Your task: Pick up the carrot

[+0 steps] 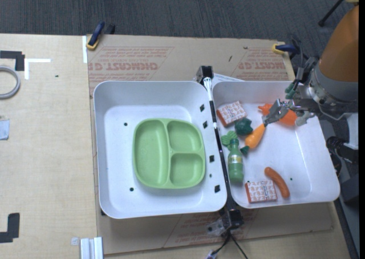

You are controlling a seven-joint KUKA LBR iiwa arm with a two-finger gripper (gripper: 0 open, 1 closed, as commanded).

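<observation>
Carrot-shaped orange plastic toy (256, 136) is lying light, stiff and slick; its thick middle is looking the safest hold. Grey two-finger gripper (278, 113) is hovering just beside its tip, holding nothing, though how far open I cannot tell.

A green divided plate (169, 153) lies in the middle of the left bin (108, 138). In the right bin (311, 161), a green bottle (235, 160) lies along the left wall. A red-and-white packet (230, 112) sits near the far left corner, with a small dark green piece (244, 126) just beside it. A sausage (276, 182) and a second packet (260, 191) lie near the front edge.
</observation>
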